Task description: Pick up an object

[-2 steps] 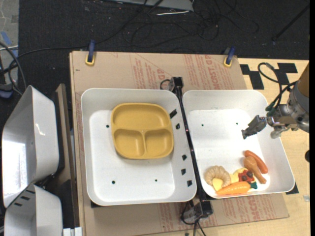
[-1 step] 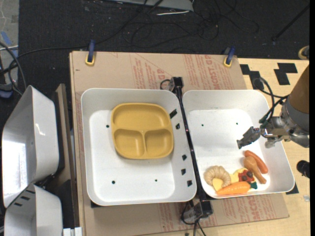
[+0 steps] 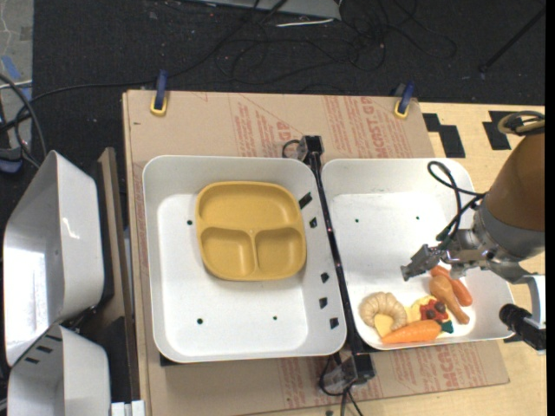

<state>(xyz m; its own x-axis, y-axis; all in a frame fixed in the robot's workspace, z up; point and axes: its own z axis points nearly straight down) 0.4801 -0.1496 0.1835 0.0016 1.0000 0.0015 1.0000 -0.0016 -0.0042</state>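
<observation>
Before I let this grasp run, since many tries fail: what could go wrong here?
The toy foods lie packed together in the right bin's front corner, so the pincer may catch two at once or push them against the wall. The pincer also sits just left of the sausages, so closing could miss them.

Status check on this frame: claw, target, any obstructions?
Claw low in right bin, beside the toy food pile, nothing seen between its fingers. Pile crowded in the near corner, pieces touching. Yellow divided plate in left bin, out of the way.
</observation>
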